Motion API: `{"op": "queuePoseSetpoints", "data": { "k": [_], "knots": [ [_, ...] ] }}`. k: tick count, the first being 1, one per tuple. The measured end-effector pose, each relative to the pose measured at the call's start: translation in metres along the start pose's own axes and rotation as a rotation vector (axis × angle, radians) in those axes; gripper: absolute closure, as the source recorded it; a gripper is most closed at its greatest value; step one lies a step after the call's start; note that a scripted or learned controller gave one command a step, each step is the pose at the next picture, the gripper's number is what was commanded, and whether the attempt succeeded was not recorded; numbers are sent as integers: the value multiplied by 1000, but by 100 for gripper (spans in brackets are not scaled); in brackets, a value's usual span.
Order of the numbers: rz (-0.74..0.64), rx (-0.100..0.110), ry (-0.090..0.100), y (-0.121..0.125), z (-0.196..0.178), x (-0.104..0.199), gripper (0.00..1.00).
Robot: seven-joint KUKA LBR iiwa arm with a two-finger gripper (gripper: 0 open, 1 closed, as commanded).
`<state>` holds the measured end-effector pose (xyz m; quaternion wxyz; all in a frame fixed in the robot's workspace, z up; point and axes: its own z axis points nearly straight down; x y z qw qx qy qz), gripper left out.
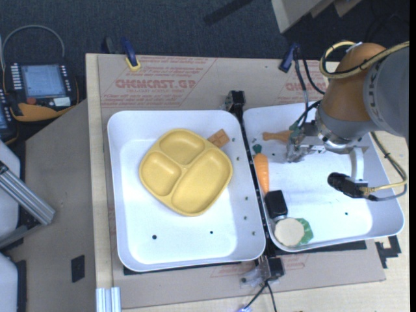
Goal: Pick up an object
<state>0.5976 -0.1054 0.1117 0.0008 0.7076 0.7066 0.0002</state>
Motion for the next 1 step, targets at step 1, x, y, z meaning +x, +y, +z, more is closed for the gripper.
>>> {"op": "queuePoseSetpoints", "data": {
  "k": [1],
  "knots": [
    [-3,-5,0,6,-51,9,100]
  ]
}}
